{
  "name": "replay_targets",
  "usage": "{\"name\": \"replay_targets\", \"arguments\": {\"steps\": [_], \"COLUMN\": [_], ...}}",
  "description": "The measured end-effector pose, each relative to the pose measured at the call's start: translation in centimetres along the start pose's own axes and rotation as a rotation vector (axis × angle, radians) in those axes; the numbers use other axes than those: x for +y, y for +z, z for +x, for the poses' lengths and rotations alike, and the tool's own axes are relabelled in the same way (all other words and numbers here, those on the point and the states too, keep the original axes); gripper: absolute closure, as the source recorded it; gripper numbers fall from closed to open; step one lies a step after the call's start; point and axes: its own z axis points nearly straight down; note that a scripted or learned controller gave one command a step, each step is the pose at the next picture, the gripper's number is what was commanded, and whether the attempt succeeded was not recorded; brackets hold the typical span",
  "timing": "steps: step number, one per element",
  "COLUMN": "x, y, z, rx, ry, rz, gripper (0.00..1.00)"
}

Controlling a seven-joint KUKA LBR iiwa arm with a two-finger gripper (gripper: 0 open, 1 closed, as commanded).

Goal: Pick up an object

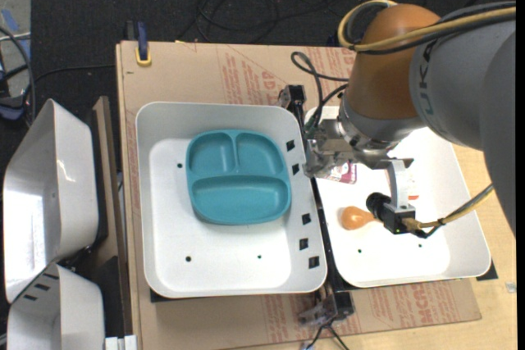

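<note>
My gripper [326, 158] hangs low over the left edge of the right bin [426, 258], beneath the orange band of the wrist [390, 65]. A small pink and clear packet [344, 173] lies right under it, partly hidden by the gripper body; contact cannot be made out. An orange pear-shaped object [355, 218] rests on the bin floor a little nearer the front. A white item with red marks [408, 191] lies to the right of the packet. The left bin [164, 258] bears a teal divided plate [238, 178].
The grey arm [467, 86] covers the back right of the right bin. A black fitting with a cable [385, 211] sits beside the orange object. Black clips line the divide between the bins [305, 219]. White tubs [45, 193] stand at the far left, off the bench.
</note>
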Motion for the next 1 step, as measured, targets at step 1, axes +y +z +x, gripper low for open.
{"name": "replay_targets", "arguments": {"steps": [1], "x": [-0.97], "y": [-1.16], "z": [5.07], "rx": [0.0], "ry": [0.0], "rz": [-0.001], "gripper": [1.0]}}
